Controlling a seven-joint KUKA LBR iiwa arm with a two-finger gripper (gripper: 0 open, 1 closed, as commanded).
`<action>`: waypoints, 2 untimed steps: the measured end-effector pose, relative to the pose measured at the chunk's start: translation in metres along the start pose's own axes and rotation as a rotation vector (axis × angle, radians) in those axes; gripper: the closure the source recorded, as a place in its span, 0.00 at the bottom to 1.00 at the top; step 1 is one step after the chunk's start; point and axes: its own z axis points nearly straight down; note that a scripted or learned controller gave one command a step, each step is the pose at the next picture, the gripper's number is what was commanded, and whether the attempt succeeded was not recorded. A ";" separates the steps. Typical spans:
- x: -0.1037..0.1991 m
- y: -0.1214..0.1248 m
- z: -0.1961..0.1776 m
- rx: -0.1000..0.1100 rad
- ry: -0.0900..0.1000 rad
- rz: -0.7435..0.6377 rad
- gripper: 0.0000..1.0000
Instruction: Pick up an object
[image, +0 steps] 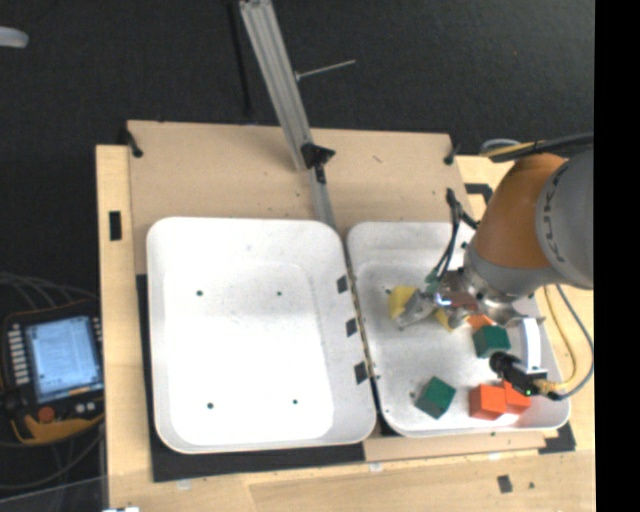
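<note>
Yellow block (401, 298) lies in the right bin (400, 245), toward its left side, just beside the pincer (420, 310) that reaches down from the grey arm with its orange band (510, 225). Whether the pincer is open or closed cannot be told. A green cube (435, 397) sits near the front of the same bin, an orange block (488, 401) to its right, and another green block (491, 341) close under the wrist. The left bin (250, 330) sits alongside on the desk (200, 170).
</note>
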 end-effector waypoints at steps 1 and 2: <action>-0.002 0.005 0.013 -0.021 -0.004 -0.001 0.00; -0.002 0.002 0.008 -0.012 -0.001 0.008 1.00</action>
